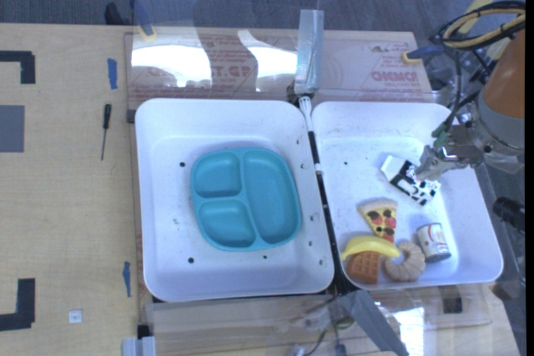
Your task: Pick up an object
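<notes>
So the gripper [428, 171] is hovering right over a black-and-white toy [409, 178] in the right bin [476, 263], can't tell its claw state.

Smooth white plastic bins [158, 179], glossy teal plastic divided plate [246, 198], pale matt wood bench [58, 204], shiny clear plastic sheet [209, 62], small metal-look can [433, 243].

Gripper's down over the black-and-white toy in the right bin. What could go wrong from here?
1. The black-and-white toy is small and irregular, lying at a slant; the gripper sits near its right end, so the fingers may clip an edge and knock it aside.
2. The pizza slice and can lie just below; a pushed toy could slide into them.
3. The right bin wall is close, which limits the approach angle.
</notes>
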Tool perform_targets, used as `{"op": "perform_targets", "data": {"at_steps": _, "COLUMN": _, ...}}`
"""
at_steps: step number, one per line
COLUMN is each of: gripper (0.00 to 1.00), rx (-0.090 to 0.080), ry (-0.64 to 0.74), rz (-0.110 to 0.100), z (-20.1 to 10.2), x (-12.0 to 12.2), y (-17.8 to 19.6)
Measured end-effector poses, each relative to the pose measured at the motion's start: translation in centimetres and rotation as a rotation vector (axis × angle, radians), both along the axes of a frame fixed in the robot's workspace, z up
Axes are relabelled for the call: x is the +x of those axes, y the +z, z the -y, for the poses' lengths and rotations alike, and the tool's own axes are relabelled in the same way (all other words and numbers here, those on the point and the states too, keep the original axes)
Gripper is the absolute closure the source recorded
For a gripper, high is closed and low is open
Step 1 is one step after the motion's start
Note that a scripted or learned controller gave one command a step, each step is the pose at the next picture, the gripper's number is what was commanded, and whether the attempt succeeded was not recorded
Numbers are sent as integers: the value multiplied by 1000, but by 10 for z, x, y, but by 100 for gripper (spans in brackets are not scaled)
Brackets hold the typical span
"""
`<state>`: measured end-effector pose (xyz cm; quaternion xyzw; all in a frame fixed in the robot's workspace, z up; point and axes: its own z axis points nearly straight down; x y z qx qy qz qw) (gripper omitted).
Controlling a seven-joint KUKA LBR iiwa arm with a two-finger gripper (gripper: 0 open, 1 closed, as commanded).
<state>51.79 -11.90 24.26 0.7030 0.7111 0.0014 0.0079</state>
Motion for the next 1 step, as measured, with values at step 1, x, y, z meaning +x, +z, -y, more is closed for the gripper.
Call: {"op": "perform_targets", "data": {"at_steps": 1, "gripper": 100, "rx": 11, "ry": -8, "rz": -21, "z": -7, "x": 11, "y": -51}}
